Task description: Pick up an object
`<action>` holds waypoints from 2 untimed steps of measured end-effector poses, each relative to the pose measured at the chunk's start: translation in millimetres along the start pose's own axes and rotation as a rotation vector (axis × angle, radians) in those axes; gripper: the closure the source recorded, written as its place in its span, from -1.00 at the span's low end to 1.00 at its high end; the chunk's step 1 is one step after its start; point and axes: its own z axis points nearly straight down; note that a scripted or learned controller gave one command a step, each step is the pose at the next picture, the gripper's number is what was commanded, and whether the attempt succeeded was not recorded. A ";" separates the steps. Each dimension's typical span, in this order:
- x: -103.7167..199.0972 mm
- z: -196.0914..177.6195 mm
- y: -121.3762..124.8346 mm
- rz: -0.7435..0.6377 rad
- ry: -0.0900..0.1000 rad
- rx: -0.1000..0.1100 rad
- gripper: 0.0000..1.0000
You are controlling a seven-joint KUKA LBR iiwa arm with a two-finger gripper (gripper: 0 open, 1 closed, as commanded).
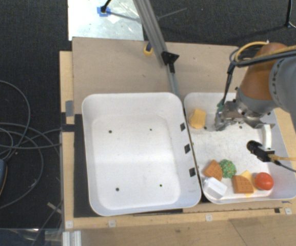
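My gripper [218, 124] hangs over the back part of the right bin [240, 152], just right of a yellow block [197, 118] lying near the bin's back left corner. Nothing shows between the gripper and the block. Along the bin's front edge lie an orange waffle-like piece [213, 169], a green broccoli-like piece [227, 167], a white block [215, 187], another orange waffle piece [242, 184], a small yellow wedge [247, 175] and a red tomato-like ball [263, 181].
The left bin [137, 152] sits beside the right one, joined by black clips. A grey pole [153, 29] slants over the bench's back. A black cable end [258, 151] from the arm hangs over the right bin.
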 end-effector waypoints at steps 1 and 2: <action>2.9 -51.9 11.9 -0.003 -0.001 -0.004 1.00; 1.1 -117.4 15.1 -0.003 -0.002 -0.006 1.00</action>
